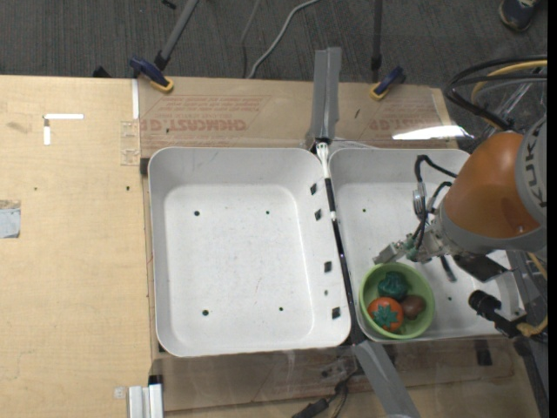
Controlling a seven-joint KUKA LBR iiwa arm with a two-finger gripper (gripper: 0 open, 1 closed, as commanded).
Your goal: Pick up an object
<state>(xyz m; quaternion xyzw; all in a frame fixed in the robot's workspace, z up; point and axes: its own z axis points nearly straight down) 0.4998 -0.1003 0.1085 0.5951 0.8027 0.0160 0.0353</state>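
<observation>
Two shallow white bins side by side on a tan bench, centre and right of the frame. Left bin (pixel 174 233): white floor with a few small dark dots. Right bin (pixel 365 198): holds a green bowl (pixel 428 307) at its lower left corner, close to the divider between the bins. Bowl contents, three small items lying close together: a teal-green lumpy object (pixel 393 284) at the upper part, an orange-red object with a green top (pixel 385 310) at the lower left, a dark brown object (pixel 413 305) at the right. Arm: grey with a large orange band, entering from the right edge of the frame and covering the right bin's right side. Gripper (pixel 409 249): metallic, just above the bowl's upper rim in the frame; nothing seen in its grasp; how far it is open cannot be told from this angle. Brown cardboard sheet (pixel 226 116) with reversed red lettering lies behind the bins.
</observation>
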